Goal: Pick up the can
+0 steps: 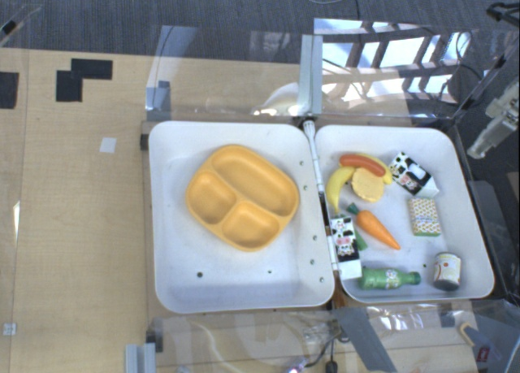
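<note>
Nearest the camera, along the front wall of the right bin [479,237], a green bottle [388,279] lay on its side, with the can [446,271] standing just beside it in the front right corner. A cow-print carton [345,245] lay against the divider between the bins. Behind these: a carrot [379,230], a patterned box [425,217], a banana [337,188] touching a round yellow piece [367,187], a sausage [363,163], and a second cow-print carton [410,174]. The left bin [175,266] held a yellow divided plate [242,197]. Part of the arm [497,123] sat at the far right, clear of both bins. Gripper state: cannot tell.
</note>
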`<state>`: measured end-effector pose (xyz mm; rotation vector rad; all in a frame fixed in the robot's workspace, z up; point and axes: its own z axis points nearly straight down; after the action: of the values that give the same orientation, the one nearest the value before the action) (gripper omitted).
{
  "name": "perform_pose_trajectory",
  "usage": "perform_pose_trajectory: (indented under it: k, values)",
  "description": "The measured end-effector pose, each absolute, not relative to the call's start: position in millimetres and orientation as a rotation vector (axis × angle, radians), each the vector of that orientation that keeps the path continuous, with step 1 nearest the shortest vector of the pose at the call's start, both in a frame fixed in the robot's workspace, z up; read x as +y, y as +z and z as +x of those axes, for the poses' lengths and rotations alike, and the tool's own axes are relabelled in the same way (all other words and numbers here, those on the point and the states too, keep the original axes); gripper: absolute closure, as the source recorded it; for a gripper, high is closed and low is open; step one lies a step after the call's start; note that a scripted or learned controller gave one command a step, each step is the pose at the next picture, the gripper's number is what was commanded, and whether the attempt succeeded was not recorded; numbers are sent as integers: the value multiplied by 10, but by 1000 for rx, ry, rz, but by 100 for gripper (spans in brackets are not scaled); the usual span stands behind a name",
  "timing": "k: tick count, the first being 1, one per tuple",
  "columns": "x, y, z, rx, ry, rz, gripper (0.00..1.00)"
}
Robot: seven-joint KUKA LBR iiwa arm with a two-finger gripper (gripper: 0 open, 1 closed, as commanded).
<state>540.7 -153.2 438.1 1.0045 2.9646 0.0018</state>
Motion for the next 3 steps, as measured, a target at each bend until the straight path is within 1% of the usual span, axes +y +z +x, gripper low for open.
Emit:
perform_pose_trajectory:
  k: [1,2,3]
  values:
    - [-1032,4375,4878,2849,4,1301,0]
    - [-1028,4503,4895,2843,8,1292,100]
    - [-1023,4632,4912,2836,12,1282,100]
